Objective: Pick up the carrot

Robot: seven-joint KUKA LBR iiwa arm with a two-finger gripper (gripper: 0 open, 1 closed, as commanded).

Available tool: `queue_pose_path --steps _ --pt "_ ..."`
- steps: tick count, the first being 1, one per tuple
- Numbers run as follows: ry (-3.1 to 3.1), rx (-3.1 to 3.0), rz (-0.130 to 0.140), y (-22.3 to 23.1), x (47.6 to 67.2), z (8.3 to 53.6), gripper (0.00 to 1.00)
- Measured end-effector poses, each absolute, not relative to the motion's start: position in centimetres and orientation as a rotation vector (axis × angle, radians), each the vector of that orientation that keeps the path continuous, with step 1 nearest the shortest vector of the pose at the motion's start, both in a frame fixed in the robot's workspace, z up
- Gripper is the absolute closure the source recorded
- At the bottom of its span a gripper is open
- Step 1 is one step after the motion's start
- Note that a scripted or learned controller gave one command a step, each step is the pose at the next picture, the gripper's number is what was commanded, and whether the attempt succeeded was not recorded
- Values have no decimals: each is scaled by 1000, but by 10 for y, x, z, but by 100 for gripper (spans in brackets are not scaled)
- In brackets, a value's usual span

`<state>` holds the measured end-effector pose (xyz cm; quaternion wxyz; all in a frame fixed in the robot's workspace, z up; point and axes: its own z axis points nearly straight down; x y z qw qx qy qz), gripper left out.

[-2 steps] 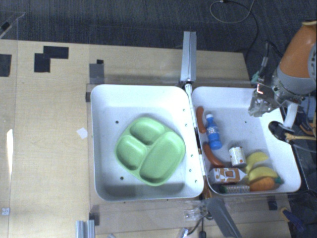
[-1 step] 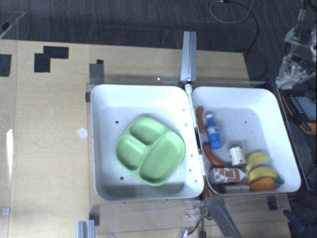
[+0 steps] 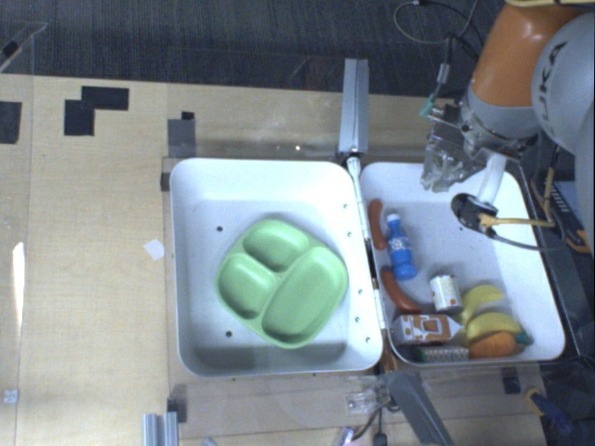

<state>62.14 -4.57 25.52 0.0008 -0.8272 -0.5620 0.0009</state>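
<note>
Hovering over the far end of the right bin [image 3: 525, 277], the gripper [image 3: 444, 173] has nothing visible in it, and from this angle I cannot tell whether it is open or closed. Nearer us lie a blue bottle [image 3: 401, 247], two sausages [image 3: 375, 223] and a white can [image 3: 445, 292]. Well apart, in the near right corner, sits the carrot [image 3: 493, 345], pressed against the bananas [image 3: 490, 323] beside a carton [image 3: 428, 328]. It looks light, stiff and smooth. Best pinched across its thick orange middle, but it's crowded.
</note>
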Motion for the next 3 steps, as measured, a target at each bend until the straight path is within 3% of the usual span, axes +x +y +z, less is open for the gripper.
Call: queue_pose_path --steps 1,2,3 --pt "-1602 -2705 -3 -27 591 388 100" --pt "-1407 -2809 2 0 587 317 100" --pt "-1538 -2738 4 -23 649 227 100"
